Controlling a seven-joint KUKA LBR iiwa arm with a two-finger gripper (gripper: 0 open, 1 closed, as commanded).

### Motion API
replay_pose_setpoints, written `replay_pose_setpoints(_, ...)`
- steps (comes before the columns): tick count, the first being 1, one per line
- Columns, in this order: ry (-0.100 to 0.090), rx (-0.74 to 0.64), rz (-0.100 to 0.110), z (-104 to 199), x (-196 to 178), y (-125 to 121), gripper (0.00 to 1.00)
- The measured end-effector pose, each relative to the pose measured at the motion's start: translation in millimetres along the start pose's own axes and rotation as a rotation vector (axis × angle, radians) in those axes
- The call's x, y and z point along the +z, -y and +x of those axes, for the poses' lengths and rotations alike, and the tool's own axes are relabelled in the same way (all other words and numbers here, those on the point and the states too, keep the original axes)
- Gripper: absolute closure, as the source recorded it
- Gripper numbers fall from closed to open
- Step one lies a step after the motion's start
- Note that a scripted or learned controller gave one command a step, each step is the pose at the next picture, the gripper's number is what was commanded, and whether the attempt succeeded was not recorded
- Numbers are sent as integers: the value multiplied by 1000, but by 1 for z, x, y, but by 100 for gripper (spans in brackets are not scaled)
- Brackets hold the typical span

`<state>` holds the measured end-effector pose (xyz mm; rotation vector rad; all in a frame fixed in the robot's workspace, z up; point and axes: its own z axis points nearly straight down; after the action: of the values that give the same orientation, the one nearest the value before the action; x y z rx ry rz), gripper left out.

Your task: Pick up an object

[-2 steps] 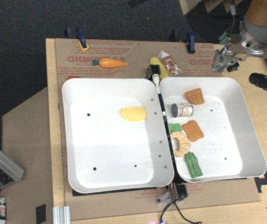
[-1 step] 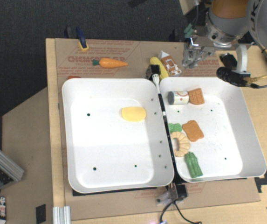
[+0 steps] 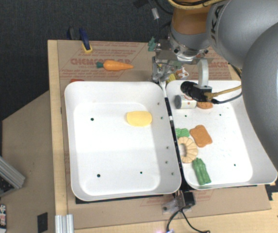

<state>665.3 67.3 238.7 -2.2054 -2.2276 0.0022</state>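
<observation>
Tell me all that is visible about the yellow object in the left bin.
The yellow object is a smooth, rounded oval piece, pale yellow and slightly glossy like plastic, with no separate parts to see. It lies flat on the floor of the left bin, in the bin's upper right area, near the wall shared with the right bin but apart from it. Nothing touches it except the bin floor.

The table (image 3: pixel 56 130) has a brown cardboard-like top with faded red print near its far edge; around it lies a dark carpet floor (image 3: pixel 22 28) — almost black; an aluminium profile (image 3: pixel 3 166) lies at the left, lit evenly.
</observation>
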Motion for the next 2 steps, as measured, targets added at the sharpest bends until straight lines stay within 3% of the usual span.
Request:
replay_pose_setpoints(1,1,5,-28,31,-234,-1,100)
replay_pose_setpoints(2,0,3,-16,87,-302,45,100)
